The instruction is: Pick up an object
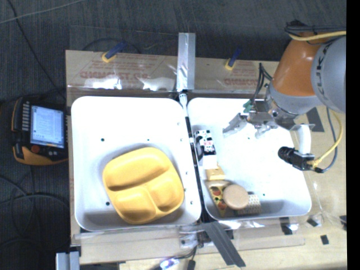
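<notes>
Two shallow white bins side by side on the table [79, 61]; one grey arm with an orange band [306, 66] reaching in from the right.

Left white bin [90, 111]: one yellow divided plastic tray [143, 184]. Right white bin [270, 173]: one small black-and-white box [205, 142] against the left wall, one tan round disc [235, 196] among a few small items in the near left corner. Gripper [247, 124] above the bin's far part, fingers [233, 126] spread and holding nothing, box down-left and apart, disc well below.

bins: 2 [84, 108] | yellow tray: 1 [143, 184] | clamps: 2 [112, 52] | pendant: 1 [42, 129]
</notes>
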### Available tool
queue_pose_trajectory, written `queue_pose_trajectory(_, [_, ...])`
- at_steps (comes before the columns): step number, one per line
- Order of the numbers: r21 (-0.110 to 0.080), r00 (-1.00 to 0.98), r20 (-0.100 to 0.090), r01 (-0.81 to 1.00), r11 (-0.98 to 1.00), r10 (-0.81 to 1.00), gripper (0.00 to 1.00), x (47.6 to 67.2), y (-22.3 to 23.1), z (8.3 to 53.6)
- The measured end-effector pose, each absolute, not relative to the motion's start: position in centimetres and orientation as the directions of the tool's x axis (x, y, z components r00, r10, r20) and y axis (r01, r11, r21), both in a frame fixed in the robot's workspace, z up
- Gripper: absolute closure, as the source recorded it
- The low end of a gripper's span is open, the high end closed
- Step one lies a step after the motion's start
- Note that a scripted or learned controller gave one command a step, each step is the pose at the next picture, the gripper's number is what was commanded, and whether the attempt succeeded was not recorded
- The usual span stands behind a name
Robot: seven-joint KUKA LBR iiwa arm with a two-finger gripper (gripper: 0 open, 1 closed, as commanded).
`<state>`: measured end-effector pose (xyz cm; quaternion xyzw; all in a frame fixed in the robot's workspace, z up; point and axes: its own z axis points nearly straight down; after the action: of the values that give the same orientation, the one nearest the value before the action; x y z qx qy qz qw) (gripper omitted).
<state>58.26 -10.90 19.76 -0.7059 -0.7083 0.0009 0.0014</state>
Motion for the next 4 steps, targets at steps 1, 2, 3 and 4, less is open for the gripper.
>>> queue_pose_trajectory(1, [0.042,-0.126,-0.008,0.991,0.127,0.992,0.00,63.6,-9.7,11.9])
queue_pose_trajectory(2, [-0.001,-0.313,-0.002,0.950,0.313,0.950,0.00,66.8,-2.5,18.4])
queue_pose_trajectory(3, [-0.002,-0.265,0.001,0.964,0.265,0.964,0.00,62.3,-2.1,20.7])
queue_pose_trajectory(4, [-0.004,-0.231,-0.001,0.973,0.231,0.973,0.00,57.5,-2.6,18.3])
